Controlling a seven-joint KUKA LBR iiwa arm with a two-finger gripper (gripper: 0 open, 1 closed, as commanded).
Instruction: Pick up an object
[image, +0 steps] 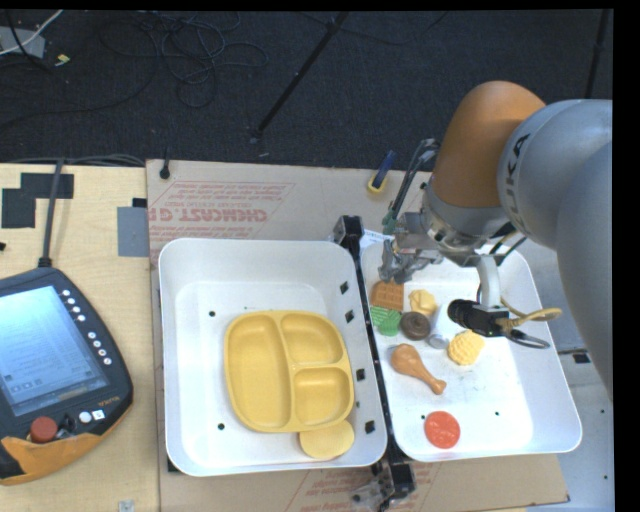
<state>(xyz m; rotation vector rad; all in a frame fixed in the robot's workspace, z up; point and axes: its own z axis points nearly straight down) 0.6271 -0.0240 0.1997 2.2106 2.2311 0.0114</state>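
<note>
My gripper hangs over the back left corner of the right bin, just above an orange-brown block. Nothing shows as held in it. Below the block lies a green ridged piece, with a brown ring beside it and a pale yellow piece to the right of the block. A yellow ridged round piece, a brown drumstick and a red tomato lie farther toward the front.
The left bin holds a yellow divided tray and a yellow disc at its front edge. A pendant with a screen lies on the bench at far left. The grey arm fills the right side above the bin.
</note>
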